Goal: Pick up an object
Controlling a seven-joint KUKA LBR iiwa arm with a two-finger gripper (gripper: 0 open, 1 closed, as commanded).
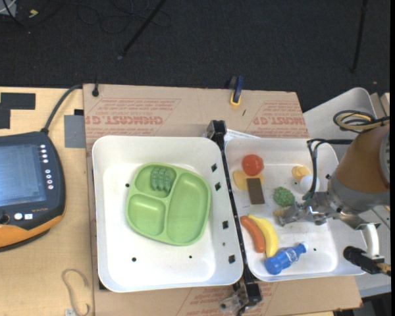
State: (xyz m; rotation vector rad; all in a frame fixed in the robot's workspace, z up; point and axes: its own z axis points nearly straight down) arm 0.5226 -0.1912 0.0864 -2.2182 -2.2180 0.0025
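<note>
The right bin (321, 266) holds several small items: a red tomato (253, 164), a brown block (255, 190), a small yellow piece (300, 172), a green broccoli (283, 195), an orange carrot (252, 233), a yellow banana (269, 234) and a blue bottle (283, 258). My gripper (285, 216) hangs low in this bin, just below the broccoli and to the right of the banana's top end. Nothing is visibly held in it. The grey arm with its orange band (361, 158) comes in from the right.
The left bin (112, 242) carries a green divided plate (178, 216) with a small green item (162, 178) in its upper-left compartment. A teach pendant (20, 183) lies on the bench at far left. A blue and yellow clamp (236, 91) sits behind the bins.
</note>
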